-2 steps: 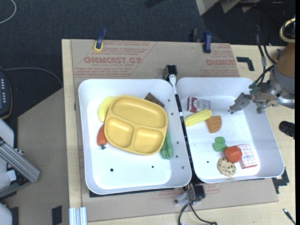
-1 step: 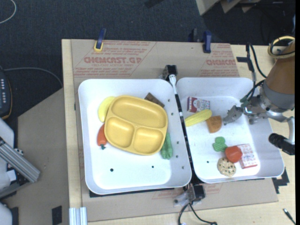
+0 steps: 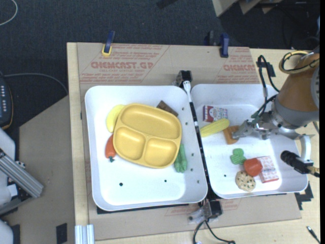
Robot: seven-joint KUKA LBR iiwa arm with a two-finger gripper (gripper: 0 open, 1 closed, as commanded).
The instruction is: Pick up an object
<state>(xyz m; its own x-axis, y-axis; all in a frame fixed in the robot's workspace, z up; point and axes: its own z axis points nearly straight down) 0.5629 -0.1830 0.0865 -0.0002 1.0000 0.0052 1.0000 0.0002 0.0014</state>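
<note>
Here my gripper sits low in the right bin, reaching in from the right with my grey arm and its orange band above it. Whether it is spread or pressed together I cannot tell, since the metal parts blur into one another at this angle. Its tip lies just beside a small orange piece and near the end of a yellow corn cob, which lies tilted by the bin's left wall. Behind the cob rests a red and white carton. Nearer the front of the same bin are a green toy, a red tomato touching a small packet, and a round cookie. In the left bin a yellow divided tray lies upside-up over several things: a yellow piece and a red one peek out at its left, something green at its right, something brown behind it.
</note>
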